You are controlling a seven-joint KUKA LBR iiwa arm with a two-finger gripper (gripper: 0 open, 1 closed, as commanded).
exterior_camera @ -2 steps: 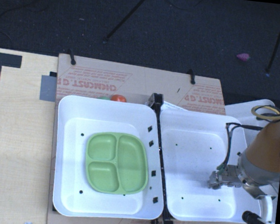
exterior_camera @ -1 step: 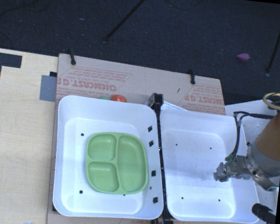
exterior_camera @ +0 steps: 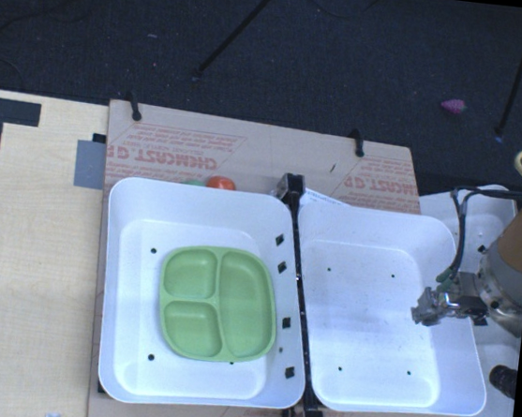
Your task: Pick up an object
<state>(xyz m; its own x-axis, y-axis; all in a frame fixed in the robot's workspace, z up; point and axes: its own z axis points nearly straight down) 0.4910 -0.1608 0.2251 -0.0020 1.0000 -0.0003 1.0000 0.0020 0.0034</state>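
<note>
Bins: we see two shallow white bins side by side on the bench, the left bin (exterior_camera: 138, 207) and the right bin (exterior_camera: 380, 236), with a black divider (exterior_camera: 292, 301) running between them.
Tray: we see a pale green tray (exterior_camera: 218, 303) with three compartments, lying flat on the floor of the left bin, a little turned against the bin walls. It touches nothing else that we can see.
Gripper: we find the gripper (exterior_camera: 426, 310) over the right edge of the right bin, at the end of the grey arm (exterior_camera: 507, 280) which comes in from the right. Its state we cannot tell, because it is small and blurred here. We see no object in it, and it is well apart from the tray.
Behind the bins: we see a small orange-red object (exterior_camera: 221, 184) just beyond the back rim of the left bin, on the brown cardboard sheet (exterior_camera: 249, 154).
</note>
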